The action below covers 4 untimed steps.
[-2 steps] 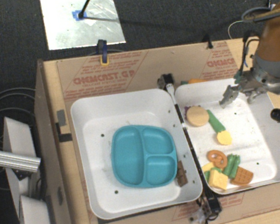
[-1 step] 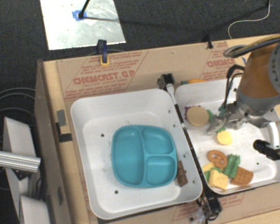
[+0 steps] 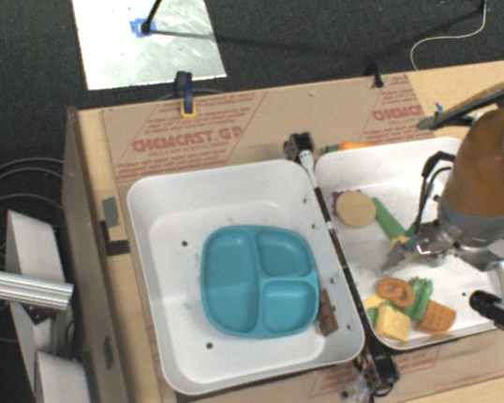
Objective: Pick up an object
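While the arm (image 3: 499, 171) is reaching in from the right, the gripper (image 3: 410, 250) is sitting low over the right bin (image 3: 434, 150), its tip just beside the green stick-shaped piece (image 3: 388, 219). Claw state: cannot tell; the tip is too small and cluttered to read, and nothing is visibly caught in it.

Candidate objects are all lying in the right bin. A round tan disc (image 3: 356, 209) is resting near the bin's upper left, touching the upper end of the green stick-shaped piece. Toward the lower left corner a small cluster is lying together: an orange ring-shaped piece (image 3: 396, 291), a green leafy piece (image 3: 421, 292) against it, a pale yellow block (image 3: 392, 323) below, and an orange-brown wedge (image 3: 435, 317) just beside that. The cluster is lying below the gripper, apart from it.

The left bin (image 3: 166, 200) is holding a teal divided plate (image 3: 259, 279), sitting roughly centred. A small brown item (image 3: 326, 312) is leaning at that bin's right wall, near the divider between the bins.
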Motion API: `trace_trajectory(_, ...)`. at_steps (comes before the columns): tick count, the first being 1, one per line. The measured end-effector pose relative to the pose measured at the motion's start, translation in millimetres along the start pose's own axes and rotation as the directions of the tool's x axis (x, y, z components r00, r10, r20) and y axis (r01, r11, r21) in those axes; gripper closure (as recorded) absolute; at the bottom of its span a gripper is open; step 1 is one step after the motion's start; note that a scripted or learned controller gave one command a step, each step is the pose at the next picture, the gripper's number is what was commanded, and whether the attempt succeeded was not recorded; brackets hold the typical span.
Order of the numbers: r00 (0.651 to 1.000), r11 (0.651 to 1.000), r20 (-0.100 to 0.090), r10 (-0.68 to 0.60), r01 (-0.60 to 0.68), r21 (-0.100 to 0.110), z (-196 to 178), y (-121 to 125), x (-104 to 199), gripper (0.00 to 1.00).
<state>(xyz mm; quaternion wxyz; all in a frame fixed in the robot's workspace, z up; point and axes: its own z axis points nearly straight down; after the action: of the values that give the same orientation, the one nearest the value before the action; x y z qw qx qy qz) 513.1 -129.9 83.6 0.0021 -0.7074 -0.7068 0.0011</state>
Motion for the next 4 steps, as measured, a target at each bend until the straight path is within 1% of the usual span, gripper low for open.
trace_trajectory(1,1.000,1.000,0.005,-0.006,0.006,-0.014,-2.8,83.0,-28.1,0.00)
trace_trajectory(2,1.000,1.000,-0.001,0.000,0.000,0.002,0.1,-1.4,-15.4,0.00)
trace_trajectory(3,1.000,1.000,0.004,-0.006,0.006,-0.010,-1.8,47.4,-34.3,0.00)
trace_trajectory(4,1.000,1.000,0.001,-0.006,0.006,-0.004,-0.6,37.0,-15.2,0.00)
